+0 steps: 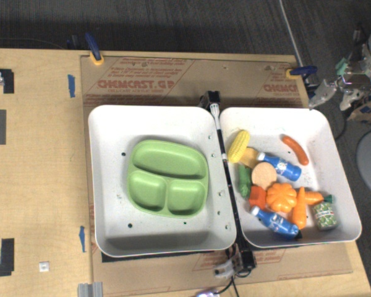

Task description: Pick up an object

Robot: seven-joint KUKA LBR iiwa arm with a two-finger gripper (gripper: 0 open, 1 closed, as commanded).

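Pick not begun: toy food pile (278, 190) untouched in right bin (343, 184); gripper (352, 82) far right, jaws' state untellable.

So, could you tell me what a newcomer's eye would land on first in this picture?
Probably the green divided plate, alone in the left bin. Next, the bright heap of toy food in the right bin: a corn cob, an orange pumpkin and a sausage lying apart near the back.

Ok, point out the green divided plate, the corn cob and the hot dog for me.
green divided plate (167, 159): camera view, on its large upper compartment.
corn cob (238, 145): camera view, middle of the yellow cob.
hot dog (295, 149): camera view, middle of its length.
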